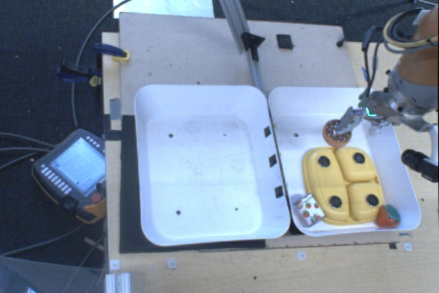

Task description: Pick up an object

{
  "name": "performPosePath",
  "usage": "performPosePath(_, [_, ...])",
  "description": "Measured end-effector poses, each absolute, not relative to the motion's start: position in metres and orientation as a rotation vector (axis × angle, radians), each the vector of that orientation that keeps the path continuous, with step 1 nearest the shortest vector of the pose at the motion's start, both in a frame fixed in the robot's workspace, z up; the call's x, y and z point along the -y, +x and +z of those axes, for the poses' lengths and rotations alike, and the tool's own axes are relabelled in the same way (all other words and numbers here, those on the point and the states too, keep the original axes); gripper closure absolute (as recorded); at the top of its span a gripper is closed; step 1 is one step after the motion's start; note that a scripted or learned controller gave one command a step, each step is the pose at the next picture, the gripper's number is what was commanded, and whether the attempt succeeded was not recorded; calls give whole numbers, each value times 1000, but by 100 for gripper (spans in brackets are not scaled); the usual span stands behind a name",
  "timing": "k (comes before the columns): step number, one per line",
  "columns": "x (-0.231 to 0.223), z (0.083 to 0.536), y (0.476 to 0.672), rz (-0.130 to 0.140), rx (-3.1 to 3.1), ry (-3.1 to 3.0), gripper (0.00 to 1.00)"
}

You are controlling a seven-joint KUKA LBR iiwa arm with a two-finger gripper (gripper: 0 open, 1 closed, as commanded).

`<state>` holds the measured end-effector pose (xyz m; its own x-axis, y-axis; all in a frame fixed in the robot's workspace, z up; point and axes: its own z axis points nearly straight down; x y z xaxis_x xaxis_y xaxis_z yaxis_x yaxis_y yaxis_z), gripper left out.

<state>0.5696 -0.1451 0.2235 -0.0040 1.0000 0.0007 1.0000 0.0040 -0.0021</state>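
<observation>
Tool (346, 121) over doughnut (336, 133)

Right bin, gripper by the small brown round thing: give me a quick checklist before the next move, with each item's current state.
1. Gripper inside the right bin: ok.
2. Gripper over the brown round object: ok, fingertip at its upper right edge.
3. Object seen between the fingers: not ok, no hold visible.
4. Finger opening: cannot tell.
5. Space around target: not ok, yellow four-part tray sits right below it.
6. Other items out of the way: ok, red strawberry toy and small patterned box lie near the bin's front edge.
</observation>
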Motion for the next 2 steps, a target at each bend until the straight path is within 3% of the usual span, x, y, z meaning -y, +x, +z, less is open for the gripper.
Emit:
performPosePath(1, [145, 225, 570, -2, 2227, -2217, 0])
performPosePath(2, [141, 182, 577, 0, 2226, -2218, 0])
